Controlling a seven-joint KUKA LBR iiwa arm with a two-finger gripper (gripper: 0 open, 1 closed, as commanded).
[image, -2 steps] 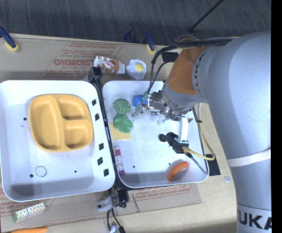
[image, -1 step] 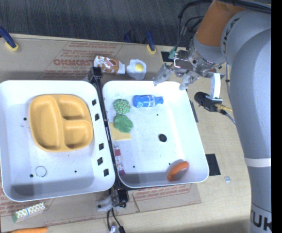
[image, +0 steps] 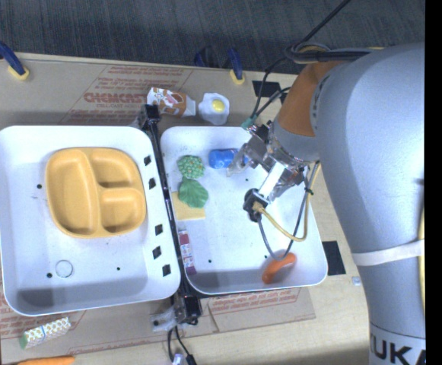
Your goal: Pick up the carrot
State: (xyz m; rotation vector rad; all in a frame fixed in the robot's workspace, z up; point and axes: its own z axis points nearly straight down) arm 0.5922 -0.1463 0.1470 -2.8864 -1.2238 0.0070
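Carrot [image: 279,267] at right bin [image: 228,238] near rim; yellow tray [image: 95,190] fills left bin [image: 23,230]; gripper [image: 242,158] over right bin, we can't tell its state.

Robot lab, white bins [image: 15,204], KUKA arm [image: 373,166]

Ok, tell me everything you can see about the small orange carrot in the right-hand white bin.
The small orange carrot is a stubby, smooth, slightly glossy piece that looks like plastic toy food, with one end seeming narrower. It lies on its side, slanted, on the floor of the right-hand white bin, in the bin's near right corner, close against the front wall. Whether it touches the wall is unclear. No other item in the bin touches it, and the gripper is farther up the bin, apart from it.
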